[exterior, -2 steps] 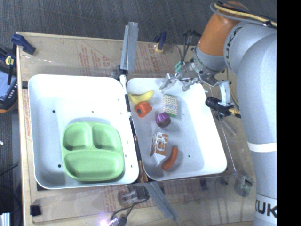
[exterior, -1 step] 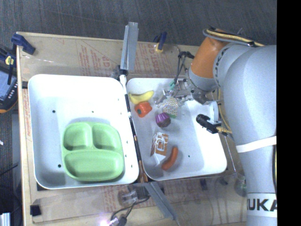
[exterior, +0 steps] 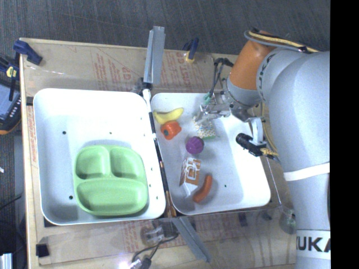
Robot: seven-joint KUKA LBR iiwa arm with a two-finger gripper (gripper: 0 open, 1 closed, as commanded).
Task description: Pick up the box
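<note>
Over on the left, the table [exterior: 84, 60] carries the left bin [exterior: 56, 111], and in it a green divided tray [exterior: 110, 181] sits toward the 5 o'clock corner, its three hollows facing up. Next comes the right bin [exterior: 247, 189], with a yellow banana [exterior: 169, 115] up at about 11 o'clock and an orange-red piece of toy food [exterior: 171, 129] touching it just below. A purple ball-like thing [exterior: 194, 145] lies near the middle. At 6 o'clock from that is the box [exterior: 190, 171], a small white and orange carton lying flat and slanted, with a reddish sausage [exterior: 203, 188] right beside it at its 4 o'clock edge. Toward 12 o'clock in this bin, a speckled, pale packet [exterior: 205, 129] lies under the gripper [exterior: 210, 110], which hangs low over the bin's top edge, well apart from the box. From where I stand the metal at its tip is a tangle against the packet, and I cannot tell whether the fingers are spread or closed, nor whether they have hold of anything. The grey arm [exterior: 297, 111], with its orange band [exterior: 249, 66], comes in from 3 o'clock.
</note>
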